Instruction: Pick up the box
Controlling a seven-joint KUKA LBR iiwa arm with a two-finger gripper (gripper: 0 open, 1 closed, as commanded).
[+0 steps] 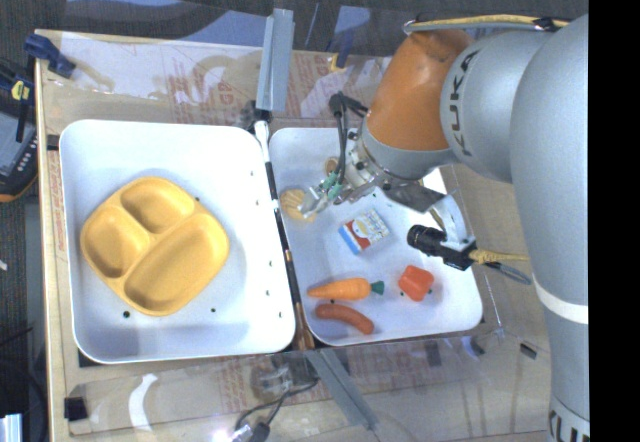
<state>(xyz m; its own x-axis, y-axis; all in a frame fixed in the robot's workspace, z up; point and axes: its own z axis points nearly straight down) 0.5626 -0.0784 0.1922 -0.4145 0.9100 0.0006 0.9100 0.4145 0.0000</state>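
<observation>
**Inspector:** State where the box is.

**Operator:** I see the small box, white with blue and red print, lying flat near the middle of the right bin. It is turned slightly askew to the bin walls, and nothing touches it.

**Inspector:** And the jaws?

**Operator:** They hang below the arm over the bin's left part, close to a tan round item. They are beside the box, not above it. I cannot tell how far open they are or whether they hold anything. The box is plainly not in them.

**Inspector:** What does the step require?

**Operator:** In my judgement, I centre the jaws over the box and turn them square to its narrower width. Then I come straight down, almost to the floor, since the box sits low.

**Inspector:** Surface and clearance?

**Operator:** The bin floor looks smooth, so a one-sided touch may push the box away. The carrot lies near, the orange-red block is also near, and the sausage is further off. All three are clear of the box. The left bin holds a yellow divided tray, well apart from the work.
</observation>
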